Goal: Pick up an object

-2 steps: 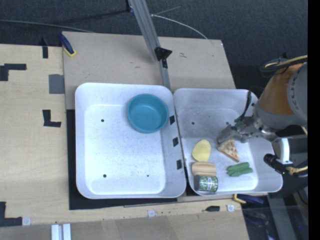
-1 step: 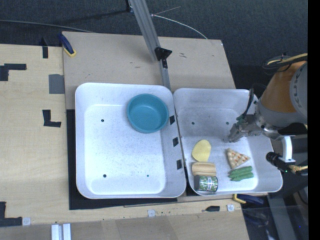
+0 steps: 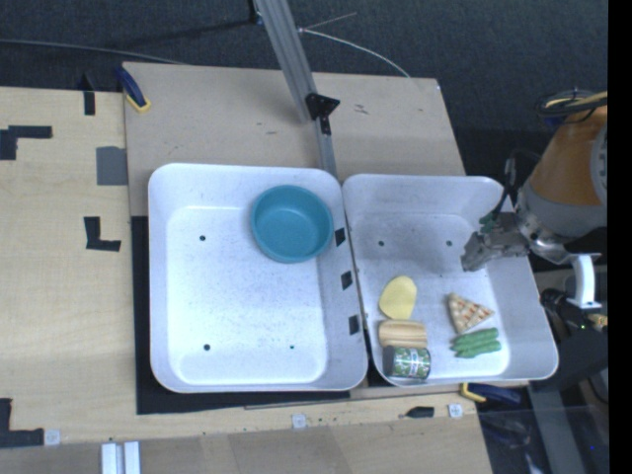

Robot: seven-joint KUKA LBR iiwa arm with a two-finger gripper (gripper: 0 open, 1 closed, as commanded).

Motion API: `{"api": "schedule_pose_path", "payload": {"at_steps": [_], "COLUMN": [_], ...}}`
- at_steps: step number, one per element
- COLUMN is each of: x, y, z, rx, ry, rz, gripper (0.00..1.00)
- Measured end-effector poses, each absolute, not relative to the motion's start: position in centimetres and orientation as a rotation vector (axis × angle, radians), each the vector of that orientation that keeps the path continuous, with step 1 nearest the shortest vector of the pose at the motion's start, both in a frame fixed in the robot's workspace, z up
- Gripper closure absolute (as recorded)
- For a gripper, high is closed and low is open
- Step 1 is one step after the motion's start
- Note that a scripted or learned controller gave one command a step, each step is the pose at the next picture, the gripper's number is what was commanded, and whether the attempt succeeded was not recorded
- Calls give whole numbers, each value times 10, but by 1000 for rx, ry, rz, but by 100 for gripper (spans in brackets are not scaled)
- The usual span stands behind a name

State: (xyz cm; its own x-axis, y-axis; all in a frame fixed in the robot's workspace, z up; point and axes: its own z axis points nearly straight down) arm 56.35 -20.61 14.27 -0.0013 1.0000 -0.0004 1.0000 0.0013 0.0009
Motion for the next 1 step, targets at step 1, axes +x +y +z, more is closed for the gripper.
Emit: {"api": "schedule_pose_path", "payload": {"at_steps": [1], "x": [563], "y": [-203], "z": [185], "rx": [2217], "ry": [2221], "rz": [2], "gripper": [100]}}
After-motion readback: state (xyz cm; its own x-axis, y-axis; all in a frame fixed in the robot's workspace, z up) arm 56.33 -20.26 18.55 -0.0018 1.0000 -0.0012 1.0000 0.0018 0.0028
